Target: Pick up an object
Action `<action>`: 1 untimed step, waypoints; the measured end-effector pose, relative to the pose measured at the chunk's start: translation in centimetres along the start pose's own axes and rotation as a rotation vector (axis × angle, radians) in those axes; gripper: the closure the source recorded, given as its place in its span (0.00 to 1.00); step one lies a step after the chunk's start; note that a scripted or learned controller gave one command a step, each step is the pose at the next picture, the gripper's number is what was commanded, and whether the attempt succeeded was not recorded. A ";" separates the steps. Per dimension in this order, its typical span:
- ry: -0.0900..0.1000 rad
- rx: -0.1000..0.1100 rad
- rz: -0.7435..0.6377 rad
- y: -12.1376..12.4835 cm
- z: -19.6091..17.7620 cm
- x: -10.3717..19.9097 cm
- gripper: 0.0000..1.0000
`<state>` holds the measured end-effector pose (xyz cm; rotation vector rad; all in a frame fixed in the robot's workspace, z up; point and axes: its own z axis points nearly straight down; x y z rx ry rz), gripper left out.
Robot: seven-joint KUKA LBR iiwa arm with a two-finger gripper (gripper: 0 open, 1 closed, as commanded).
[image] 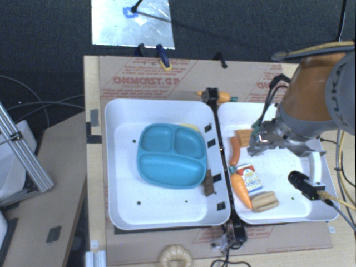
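My gripper [257, 144] hangs low over the middle of the right bin [289, 168], under the grey and orange arm. Just left of it lie a tan slice of toast [243, 136] and a red-orange sausage [235, 150]. Nearer the front of that bin are a small red, white and blue carton [251, 178], an orange carrot [240, 189] and a tan bread roll [265, 201]. I see none of these in the gripper.
The left bin [125, 166] holds a blue divided plate [171, 154], a yellow item [191, 127] peeking out behind it, and a small brown piece [208, 183] by the divider. A black camera mount [305, 185] sticks into the right bin's front right corner.
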<state>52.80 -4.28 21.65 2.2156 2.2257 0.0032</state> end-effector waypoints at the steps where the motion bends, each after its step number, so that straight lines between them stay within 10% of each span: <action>1: 0.000 -0.001 -0.001 -0.4 -1.8 0.0 1.00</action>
